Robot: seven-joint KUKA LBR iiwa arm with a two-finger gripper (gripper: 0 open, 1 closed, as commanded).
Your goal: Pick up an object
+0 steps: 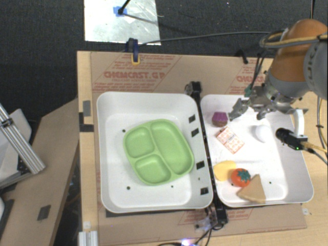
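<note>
The right bin holds several small things: a purple block, a pink checkered packet, a white rounded piece, a yellow piece, a red tomato-like toy and a tan wedge. My gripper hangs over the far part of this bin, between the purple block and the white piece and just above them. Its two fingers are spread open and I see nothing between them.
In the left bin lies a green divided plate. A black ridge with clips separates the bins. The grey arm with its orange band comes in from the right, and a black cable end hangs over the right bin.
</note>
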